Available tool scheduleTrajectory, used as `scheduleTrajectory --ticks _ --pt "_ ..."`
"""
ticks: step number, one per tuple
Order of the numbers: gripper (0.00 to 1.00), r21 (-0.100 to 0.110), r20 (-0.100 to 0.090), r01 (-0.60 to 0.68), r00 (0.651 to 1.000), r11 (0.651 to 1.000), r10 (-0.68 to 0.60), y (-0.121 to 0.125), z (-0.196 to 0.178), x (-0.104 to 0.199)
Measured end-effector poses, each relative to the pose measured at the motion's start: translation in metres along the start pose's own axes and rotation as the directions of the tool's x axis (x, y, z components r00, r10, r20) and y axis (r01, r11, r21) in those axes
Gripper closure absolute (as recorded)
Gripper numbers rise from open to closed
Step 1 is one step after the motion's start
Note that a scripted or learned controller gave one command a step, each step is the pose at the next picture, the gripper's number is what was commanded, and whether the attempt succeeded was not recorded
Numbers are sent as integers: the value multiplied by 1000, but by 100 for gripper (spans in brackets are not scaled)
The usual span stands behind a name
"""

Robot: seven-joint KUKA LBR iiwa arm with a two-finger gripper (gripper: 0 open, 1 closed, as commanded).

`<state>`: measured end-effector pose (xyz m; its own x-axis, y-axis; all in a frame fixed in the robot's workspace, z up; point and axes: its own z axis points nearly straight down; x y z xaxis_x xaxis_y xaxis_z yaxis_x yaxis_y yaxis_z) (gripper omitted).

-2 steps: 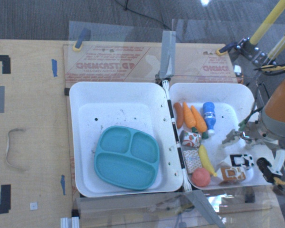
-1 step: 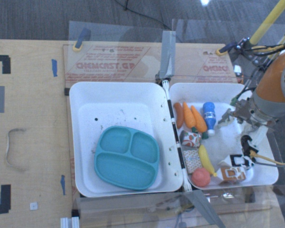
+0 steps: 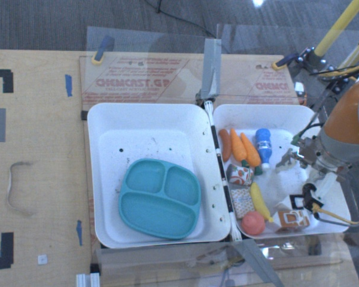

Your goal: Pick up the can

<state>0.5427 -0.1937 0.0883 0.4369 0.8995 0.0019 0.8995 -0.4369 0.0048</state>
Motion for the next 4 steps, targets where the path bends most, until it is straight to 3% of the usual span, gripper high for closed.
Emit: scheduleTrajectory --ticks 1,2,4 --pt "100 -4 0 -4 1000 1000 4 2 -11 -2" --pt "100 4 3 2 1000 1000 -2 56 -116 12" --pt "100 0 7 10 1000 1000 -10 57 -136 16"
